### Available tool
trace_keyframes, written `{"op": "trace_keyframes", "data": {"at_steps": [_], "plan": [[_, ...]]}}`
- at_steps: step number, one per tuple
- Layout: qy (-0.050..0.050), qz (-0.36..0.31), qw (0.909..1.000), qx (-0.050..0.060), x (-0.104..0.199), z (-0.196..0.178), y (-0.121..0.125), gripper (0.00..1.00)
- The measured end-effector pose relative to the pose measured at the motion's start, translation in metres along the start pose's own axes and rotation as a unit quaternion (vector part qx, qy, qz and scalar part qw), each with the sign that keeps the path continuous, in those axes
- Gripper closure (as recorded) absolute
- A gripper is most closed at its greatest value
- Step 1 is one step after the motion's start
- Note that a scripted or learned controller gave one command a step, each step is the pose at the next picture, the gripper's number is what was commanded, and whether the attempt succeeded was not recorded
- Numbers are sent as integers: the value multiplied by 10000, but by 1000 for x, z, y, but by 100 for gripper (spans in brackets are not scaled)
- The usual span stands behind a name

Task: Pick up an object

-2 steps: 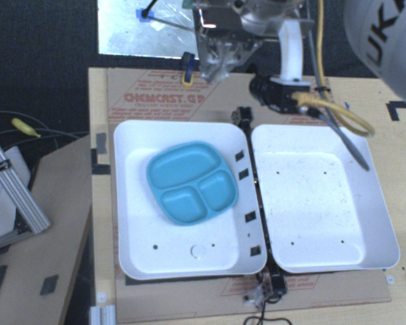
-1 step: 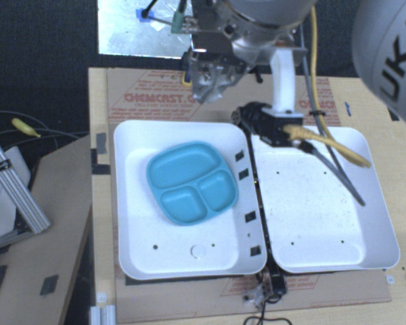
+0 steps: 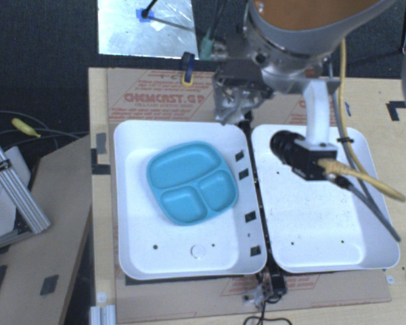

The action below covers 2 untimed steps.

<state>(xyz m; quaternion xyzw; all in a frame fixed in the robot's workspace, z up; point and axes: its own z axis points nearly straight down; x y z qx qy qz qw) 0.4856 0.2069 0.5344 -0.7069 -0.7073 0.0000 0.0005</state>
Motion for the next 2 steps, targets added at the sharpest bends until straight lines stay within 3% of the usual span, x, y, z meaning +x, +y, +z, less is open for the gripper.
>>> {"op": "trace_keyframes", "data": {"at_steps": [1,2], "plan": [[4,-23,10000,-17,28,-1,5,100],[2,0,10000,-4,0,12,1,100]]}}
